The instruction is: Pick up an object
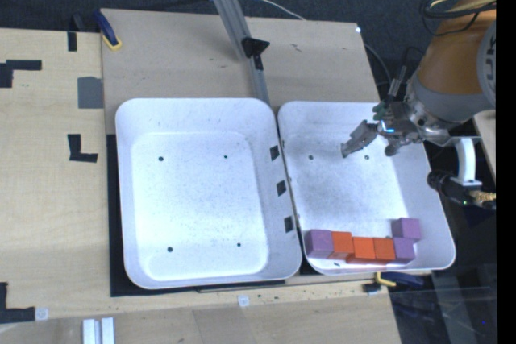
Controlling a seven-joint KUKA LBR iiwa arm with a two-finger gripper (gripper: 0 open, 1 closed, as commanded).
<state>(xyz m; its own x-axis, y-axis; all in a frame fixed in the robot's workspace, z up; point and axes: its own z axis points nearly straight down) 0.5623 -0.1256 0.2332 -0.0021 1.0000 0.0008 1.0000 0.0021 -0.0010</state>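
At the near edge of the right bin (419, 173), a row of blocks is lying against the front wall: a purple block (320, 242) at the left end, then an orange block (342, 242), a second orange block (376, 249), and at the right end another purple block (408, 229) that is sitting a little higher, next to one more purple piece (403, 250) below it. They are touching each other or standing just beside each other, so I am judging that each one will be hard to grasp alone. These are the things the task is asking for, and all of them are resting in the bin, so nothing is picked up yet. Farther back, over the far part of the same bin, the gripper (372, 138) is hanging well apart from the blocks. Nothing is showing between its fingers; whether the claw is released or clenched, I cannot tell, because it is small and dark here. The arm (453, 68) is reaching in from the right side behind it. The left bin (129, 121) is sitting beside the right one. As I judge it, the whole task is still waiting: the gripper is needing to travel toward the near wall, go down on one block and lift it.
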